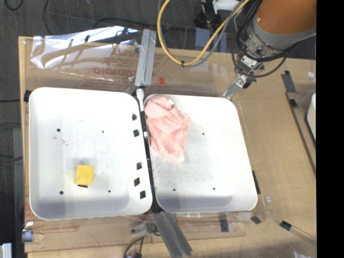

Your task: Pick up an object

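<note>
You're looking at the tool (239,85) hanging just past the right bin's (236,160) far right corner, too small to tell how it's set. The pink cloth (167,129) is lying crumpled in that bin's far left, and a yellow block (84,175) is sitting near-left in the left bin (48,144). Clear plastic sheet (80,44) is covering the table's (279,144) far side.

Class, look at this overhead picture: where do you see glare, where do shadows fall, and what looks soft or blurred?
Camera view: glare streaks the clear plastic sheet behind the left bin; soft shadow pools along the near walls of both bins, under the right bin's front rim too; the pink cloth and yellow block look sharp enough, while the arm's orange band and the tool are slightly soft.
</note>
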### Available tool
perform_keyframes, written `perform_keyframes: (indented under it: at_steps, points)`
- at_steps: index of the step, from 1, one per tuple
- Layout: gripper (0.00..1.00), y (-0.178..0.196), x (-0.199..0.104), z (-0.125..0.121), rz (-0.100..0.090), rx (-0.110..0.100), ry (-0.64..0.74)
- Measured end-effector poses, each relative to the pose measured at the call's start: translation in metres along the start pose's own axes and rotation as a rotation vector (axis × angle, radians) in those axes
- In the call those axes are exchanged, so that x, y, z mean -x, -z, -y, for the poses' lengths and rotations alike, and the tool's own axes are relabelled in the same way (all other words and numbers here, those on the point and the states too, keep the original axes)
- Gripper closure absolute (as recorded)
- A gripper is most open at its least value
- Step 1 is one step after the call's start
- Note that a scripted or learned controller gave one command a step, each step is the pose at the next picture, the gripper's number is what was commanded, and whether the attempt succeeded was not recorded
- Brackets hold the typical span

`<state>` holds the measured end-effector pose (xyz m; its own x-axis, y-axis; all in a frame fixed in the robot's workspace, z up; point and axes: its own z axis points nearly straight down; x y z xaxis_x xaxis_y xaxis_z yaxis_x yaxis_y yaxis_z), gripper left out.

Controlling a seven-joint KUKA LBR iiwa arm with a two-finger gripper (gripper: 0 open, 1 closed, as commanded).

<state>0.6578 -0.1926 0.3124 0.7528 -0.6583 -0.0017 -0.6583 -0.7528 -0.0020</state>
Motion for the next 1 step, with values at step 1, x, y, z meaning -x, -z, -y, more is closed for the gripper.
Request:
perform_keyframes:
  at_steps: [1]
  points:
    - [1.00, -0.0077, 0.0002, 0.0016, -0.008, -0.005, 0.352]
